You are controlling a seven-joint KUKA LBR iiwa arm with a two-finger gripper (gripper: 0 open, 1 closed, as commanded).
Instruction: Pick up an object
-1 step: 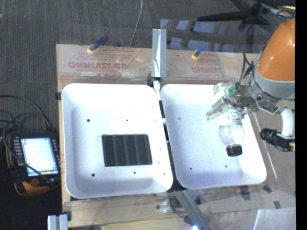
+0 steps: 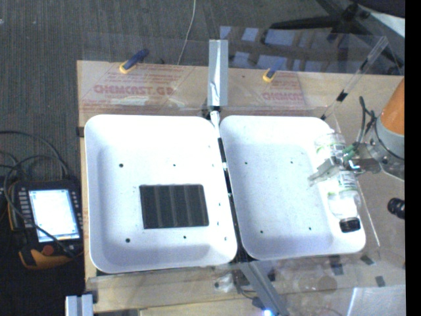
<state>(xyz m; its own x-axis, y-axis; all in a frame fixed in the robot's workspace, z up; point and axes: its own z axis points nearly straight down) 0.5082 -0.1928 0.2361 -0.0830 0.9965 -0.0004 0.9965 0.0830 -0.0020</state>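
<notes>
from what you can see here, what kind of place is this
Probably a robotics lab or test cell: two shallow white plastic bins on a plywood bench, a handheld orange-edged control pendant on grey carpet, and office chair legs behind.

Two bins sit side by side on the bench (image 2: 92, 87). A ribbed pad (image 2: 174, 206) lies flat in the left bin (image 2: 105, 176), toward its near side. In the right bin (image 2: 270, 176), a bottle (image 2: 343, 206) lies along the right wall, with the claw (image 2: 337, 162) just over its far end.
</notes>
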